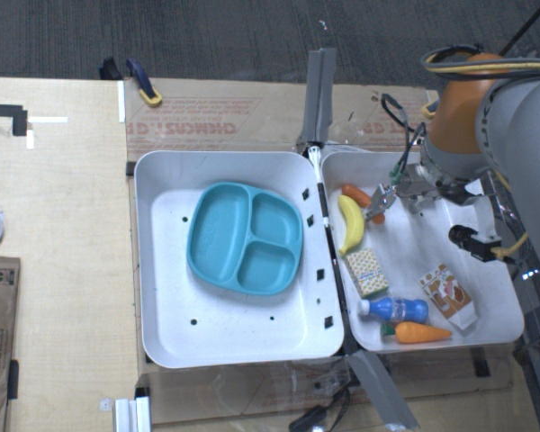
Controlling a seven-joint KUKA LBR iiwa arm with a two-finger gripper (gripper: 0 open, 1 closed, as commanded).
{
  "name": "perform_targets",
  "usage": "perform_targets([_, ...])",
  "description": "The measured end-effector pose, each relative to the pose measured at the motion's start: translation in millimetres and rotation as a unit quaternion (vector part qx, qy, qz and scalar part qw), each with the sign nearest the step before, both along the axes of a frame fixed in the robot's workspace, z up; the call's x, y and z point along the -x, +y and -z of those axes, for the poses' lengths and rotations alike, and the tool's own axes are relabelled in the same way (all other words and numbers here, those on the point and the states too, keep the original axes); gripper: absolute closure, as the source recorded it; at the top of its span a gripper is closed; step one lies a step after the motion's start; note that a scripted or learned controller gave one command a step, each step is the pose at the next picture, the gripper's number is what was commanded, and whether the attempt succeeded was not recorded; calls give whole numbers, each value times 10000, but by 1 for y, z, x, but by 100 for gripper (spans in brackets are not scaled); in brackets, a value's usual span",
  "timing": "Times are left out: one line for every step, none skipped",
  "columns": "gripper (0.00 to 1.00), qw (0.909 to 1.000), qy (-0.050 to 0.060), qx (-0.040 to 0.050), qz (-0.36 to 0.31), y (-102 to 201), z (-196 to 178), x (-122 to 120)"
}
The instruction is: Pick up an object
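Note:
My gripper (380, 203) hangs low in the back left part of the right bin (495, 336). It sits right beside a yellow banana (350, 223) and over a small orange-red piece (355, 193), part of which it hides. Nothing can be made out as held. Further forward in the same bin lie a patterned cracker box (367, 271), a blue bottle (398, 310), an orange carrot (421, 333) and a small red and white carton (448, 295).
The left bin (157, 331) holds a teal divided plate (246, 238). A grey divider post (319, 97) rises between the bins at the back. The arm's orange band (463, 106) and cables crowd the right bin's back right corner.

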State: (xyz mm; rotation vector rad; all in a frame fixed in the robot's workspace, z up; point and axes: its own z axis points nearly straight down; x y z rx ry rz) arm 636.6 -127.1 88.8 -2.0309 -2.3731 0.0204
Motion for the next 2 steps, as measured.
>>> perform_targets([100, 10000, -45, 25, -22, 0, -10, -2])
perform_targets([100, 9972, -105, 27, 735, 64, -111, 13])
